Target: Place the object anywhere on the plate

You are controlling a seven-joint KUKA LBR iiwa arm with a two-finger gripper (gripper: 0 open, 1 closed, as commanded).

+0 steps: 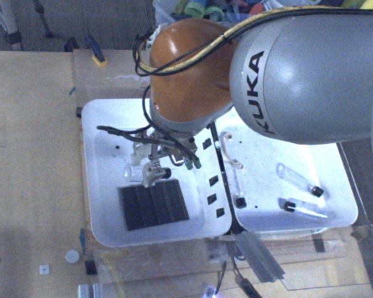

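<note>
A dark ribbed square plate (155, 205) lies flat in the front half of the left bin (99, 185). My gripper (151, 171) hangs just above the plate's far edge, under the big orange wrist band. A small pale, clear item (135, 170) shows right beside the gripper on its left, over the bin floor just behind the plate. It is too small and washed out to tell whether it is held or lying on the bin floor.
The right bin (342, 191) holds two clear tubes with black caps (299, 180) (303, 208) and a thin clear piece (232, 159) near the divider. A tub of coloured toys (217, 2) stands behind the bins. Black clips (214, 182) line the divider.
</note>
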